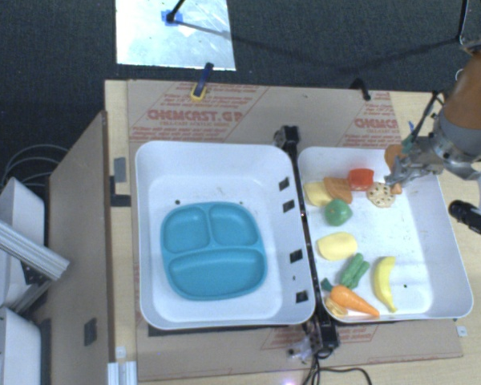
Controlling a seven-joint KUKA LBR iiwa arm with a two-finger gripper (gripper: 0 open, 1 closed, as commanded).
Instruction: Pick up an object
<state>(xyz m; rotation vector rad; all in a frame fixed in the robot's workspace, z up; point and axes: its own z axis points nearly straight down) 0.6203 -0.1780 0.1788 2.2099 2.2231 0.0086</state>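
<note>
The tool (398,181) is seen low over the right bin (441,239), just beside a speckled cookie (379,195); its opening cannot be told. A red piece (361,177) lies left of the cookie, a banana (383,281) well below.

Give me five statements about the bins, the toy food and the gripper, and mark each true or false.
1. The blue divided plate lies in the left bin. True.
2. The banana lies on the blue plate. False: it lies in the right bin.
3. The gripper is over the right bin, near the cookie. True.
4. The carrot lies at the right bin's far edge. False: near edge.
5. The toy food lies in the left bin. False: right bin.
</note>
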